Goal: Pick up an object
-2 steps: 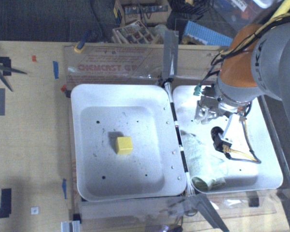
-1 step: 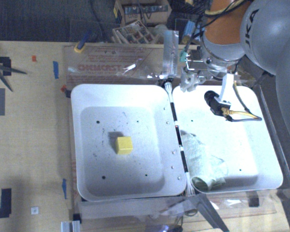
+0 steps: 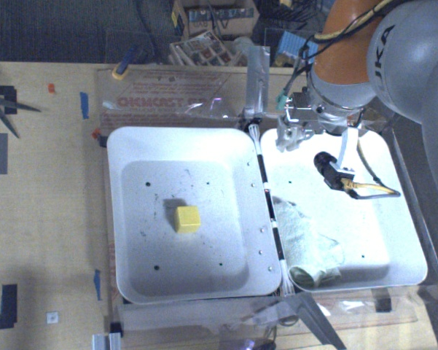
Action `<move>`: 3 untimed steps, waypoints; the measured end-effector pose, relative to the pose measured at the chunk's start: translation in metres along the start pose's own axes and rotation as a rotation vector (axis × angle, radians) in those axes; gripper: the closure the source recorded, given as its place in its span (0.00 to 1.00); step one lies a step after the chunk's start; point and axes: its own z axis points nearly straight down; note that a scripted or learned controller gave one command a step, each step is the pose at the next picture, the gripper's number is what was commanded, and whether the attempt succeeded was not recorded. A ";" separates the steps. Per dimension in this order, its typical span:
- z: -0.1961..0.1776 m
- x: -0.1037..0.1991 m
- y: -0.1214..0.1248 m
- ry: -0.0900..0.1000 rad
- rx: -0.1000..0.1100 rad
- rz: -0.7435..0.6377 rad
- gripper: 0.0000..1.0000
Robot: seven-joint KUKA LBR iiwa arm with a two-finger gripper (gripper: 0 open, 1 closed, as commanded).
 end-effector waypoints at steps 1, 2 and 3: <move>0.056 0.006 0.044 -0.001 -0.007 -0.279 1.00; 0.056 -0.071 0.044 -0.001 -0.006 0.107 1.00; 0.103 -0.179 0.043 -0.001 -0.004 0.020 1.00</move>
